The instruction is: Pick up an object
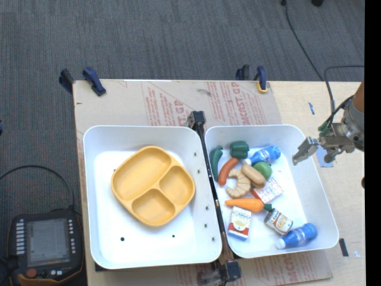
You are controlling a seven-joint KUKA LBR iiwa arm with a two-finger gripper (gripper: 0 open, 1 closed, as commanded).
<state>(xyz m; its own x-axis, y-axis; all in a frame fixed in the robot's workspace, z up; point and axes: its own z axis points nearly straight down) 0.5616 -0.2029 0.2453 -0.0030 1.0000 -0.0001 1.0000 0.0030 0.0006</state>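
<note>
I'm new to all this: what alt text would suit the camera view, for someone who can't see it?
A robot hand hovers at the right bin's far right edge, above toy food and small bottles piled in that bin. The left bin holds a yellow divided plate.

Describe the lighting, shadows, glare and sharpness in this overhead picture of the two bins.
Camera view: even, diffuse light; the yellow three-compartment plastic plate casts only a faint shadow on the left white bin; no harsh glare on the right white bin; toy food is reasonably sharp, though small labels are unreadable; the grey two-finger gripper at the right bin's far right rim looks slightly soft.
</note>
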